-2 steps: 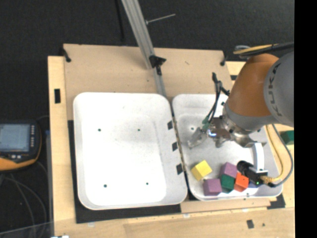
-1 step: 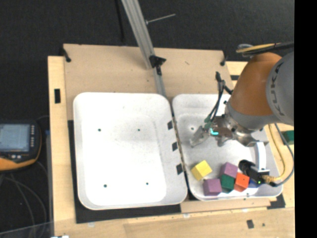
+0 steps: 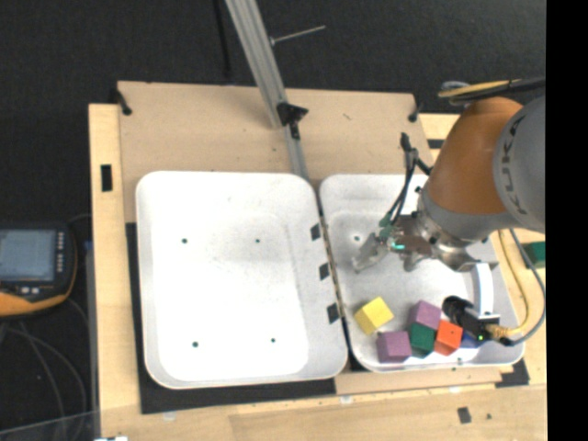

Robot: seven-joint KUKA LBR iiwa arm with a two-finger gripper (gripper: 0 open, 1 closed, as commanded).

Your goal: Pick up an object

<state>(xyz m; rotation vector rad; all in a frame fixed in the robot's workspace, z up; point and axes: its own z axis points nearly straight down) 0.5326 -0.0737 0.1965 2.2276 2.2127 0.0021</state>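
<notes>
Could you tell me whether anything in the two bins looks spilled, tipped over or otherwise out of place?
Nothing stands out. The blocks, a yellow block, two purple blocks, a green block and an orange block, sit clustered in the right bin near its front edge.

Even, diffuse overhead illumination; no single light direction is evident. The two white bins, left [image 3: 225, 274] and right [image 3: 354, 205], read brightest and approach overexposure, showing faint dark speckling. The surrounding floor stays nearly black. Soft, short shadows fall beneath the arm [image 3: 478, 173] and beside the coloured blocks [image 3: 411, 329]. Sharpness is moderate throughout, with slight softness and compression noise. The orange band carries a mild sheen.
</notes>
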